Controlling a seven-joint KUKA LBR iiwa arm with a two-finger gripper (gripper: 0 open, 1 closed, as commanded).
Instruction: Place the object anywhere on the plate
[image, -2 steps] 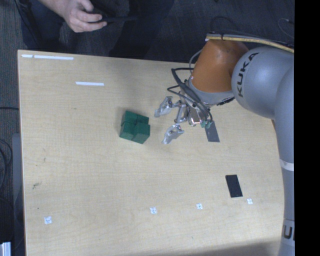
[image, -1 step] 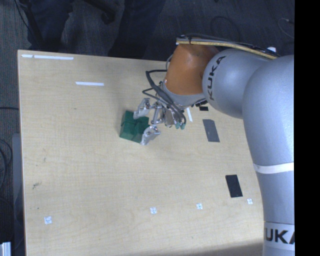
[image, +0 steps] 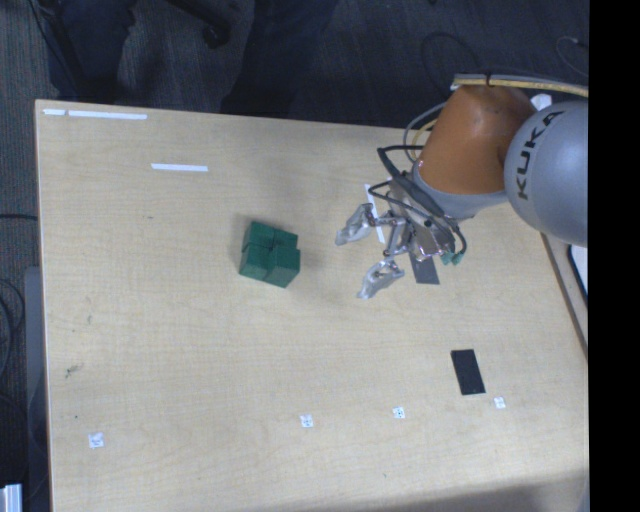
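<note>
A dark green block (image: 270, 254) lies on the light wooden tabletop (image: 180, 340), left of centre. My gripper (image: 362, 258) hangs to the right of the block, a short gap away, with its two metal fingers (image: 351, 228) spread apart and nothing between them. The grey arm with its orange band (image: 470, 135) reaches in from the upper right.
A small black rectangle (image: 467, 371) lies flat on the table at the lower right. Small white markers (image: 307, 421) dot the front of the table, and a white strip (image: 180, 167) lies near the back left. The table's edge runs along the left and back.
</note>
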